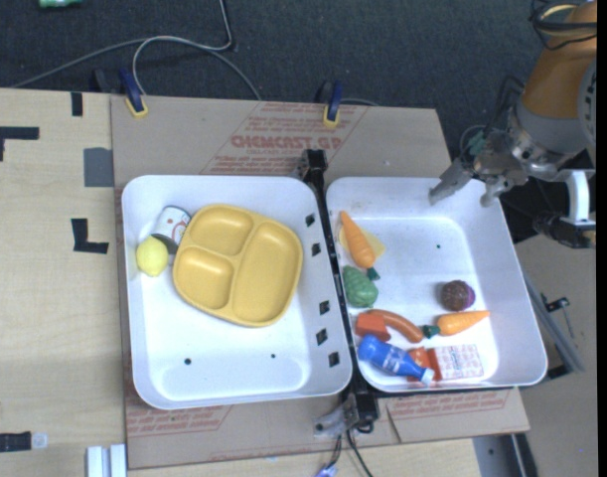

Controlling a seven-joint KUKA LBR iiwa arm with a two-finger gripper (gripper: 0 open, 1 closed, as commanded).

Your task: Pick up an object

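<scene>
- Right bin: toy food crowds its left and near sides. Carrot at left wall, green veg below it, red-orange pepper, blue bottle, second carrot, dark purple ball sitting apart.
- Bin's far-right part is bare white floor, open room there.
- Tool: over right bin's far rim, fingers spread open, nothing between them.
- Left bin: yellow divided plate, lemon at its left edge.
- Bins sit touching on desk.

Robot lab: clamped cardboard, bins, cables.
</scene>
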